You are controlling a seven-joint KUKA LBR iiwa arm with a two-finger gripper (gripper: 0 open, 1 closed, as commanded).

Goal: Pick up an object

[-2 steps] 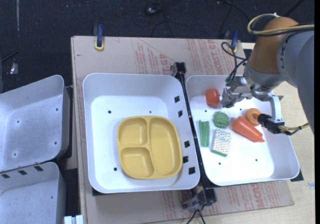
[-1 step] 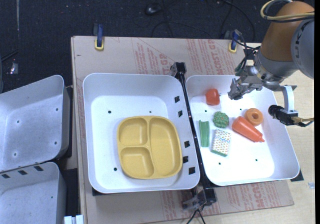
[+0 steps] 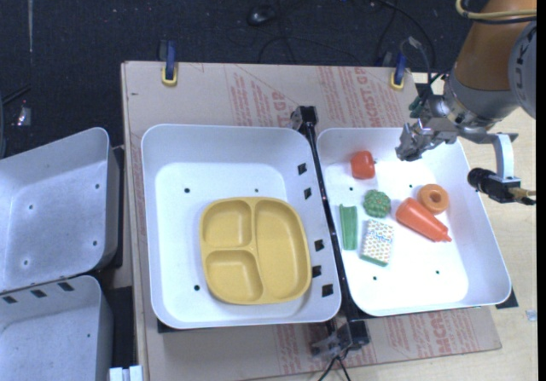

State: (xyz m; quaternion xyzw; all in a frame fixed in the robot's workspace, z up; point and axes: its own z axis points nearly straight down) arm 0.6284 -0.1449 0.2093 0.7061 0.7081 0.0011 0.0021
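Note:
The right white bin (image 3: 478, 285) holds a small red piece (image 3: 363, 164), a green broccoli-like piece (image 3: 376, 203), a green strip (image 3: 349, 227), a patterned white block (image 3: 377, 241), an orange carrot-like cone (image 3: 421, 219) and an orange ring (image 3: 434, 198). My gripper (image 3: 411, 147) hangs over the bin's back part, to the right of the red piece and above the ring. Nothing shows between its tips.
The left white bin (image 3: 171, 166) carries a yellow compartment tray (image 3: 254, 250). A black divider (image 3: 320, 200) runs between the bins. Blue and yellow clamps (image 3: 170, 64) pin the cardboard at the back. Spare white bins (image 3: 51, 200) lie at far left.

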